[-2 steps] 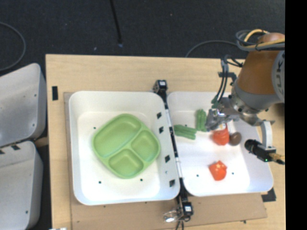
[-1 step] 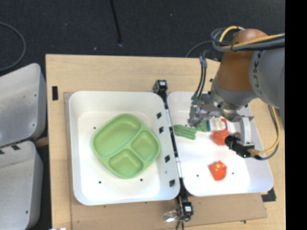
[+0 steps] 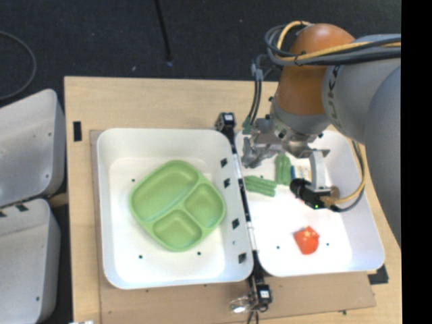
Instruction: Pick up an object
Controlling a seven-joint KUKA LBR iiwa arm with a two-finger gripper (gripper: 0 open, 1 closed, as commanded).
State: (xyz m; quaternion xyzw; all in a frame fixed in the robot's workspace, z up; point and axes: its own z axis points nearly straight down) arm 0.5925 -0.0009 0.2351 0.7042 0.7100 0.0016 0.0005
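Observation:
In the right bin (image 3: pixel 351 248) lie a green stick-shaped piece (image 3: pixel 260 185) by the left wall, a second green piece (image 3: pixel 282 168) standing more upright just behind it, and a small red-orange object (image 3: pixel 307 240) toward the front. My gripper (image 3: pixel 270 151) hangs over the bin's back left part, just above and behind the two green pieces. The wrist hides its tips, and I see nothing held in it.
The left bin (image 3: pixel 115 248) holds a light green divided plate (image 3: pixel 177 204). A ridge with black clips (image 3: pixel 239 201) separates the two bins. A black cable and connector (image 3: pixel 310 193) dangle from the wrist over the right bin's middle.

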